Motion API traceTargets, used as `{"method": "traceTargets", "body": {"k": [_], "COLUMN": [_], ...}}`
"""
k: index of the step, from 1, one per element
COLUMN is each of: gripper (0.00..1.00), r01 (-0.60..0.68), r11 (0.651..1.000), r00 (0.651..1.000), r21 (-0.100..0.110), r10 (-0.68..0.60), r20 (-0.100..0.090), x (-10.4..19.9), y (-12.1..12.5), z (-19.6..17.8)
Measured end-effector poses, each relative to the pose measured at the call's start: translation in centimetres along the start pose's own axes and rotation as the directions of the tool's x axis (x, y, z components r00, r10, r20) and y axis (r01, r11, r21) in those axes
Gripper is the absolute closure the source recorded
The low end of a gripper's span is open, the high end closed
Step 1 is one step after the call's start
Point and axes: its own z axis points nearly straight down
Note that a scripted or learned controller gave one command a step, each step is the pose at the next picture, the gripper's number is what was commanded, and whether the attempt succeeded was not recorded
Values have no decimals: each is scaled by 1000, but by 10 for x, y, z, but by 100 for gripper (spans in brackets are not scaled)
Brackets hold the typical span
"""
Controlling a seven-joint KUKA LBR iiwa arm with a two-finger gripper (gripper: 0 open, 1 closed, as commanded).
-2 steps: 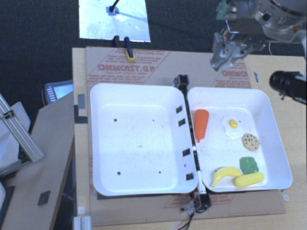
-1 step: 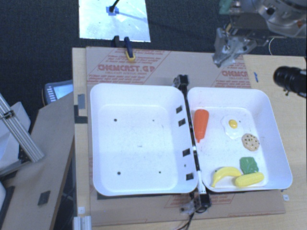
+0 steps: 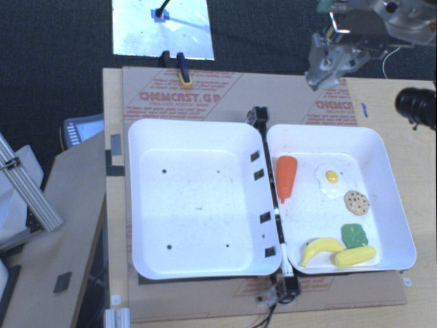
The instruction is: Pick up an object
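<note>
The right white bin holds several toy foods. An orange carrot lies along its left wall. A fried egg and a round cookie sit in the middle. A green piece, a yellow banana and another long yellow piece crowd the near right corner. My gripper hangs high beyond the bin's far edge, over the cardboard, well apart from all of them and holding nothing.
The left white bin adjoins the right one along a black-clipped seam. Both rest on a printed cardboard sheet. A shiny metal plate and a blue and yellow clamp lie at the back.
</note>
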Motion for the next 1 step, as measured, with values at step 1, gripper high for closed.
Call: {"method": "traceTargets", "body": {"k": [1], "gripper": [100], "r01": [1], "r11": [1000], "r00": [1000], "r21": [-3], "r10": [-1], "r20": [-1], "x": [0], "y": [1], "z": [-11]}}
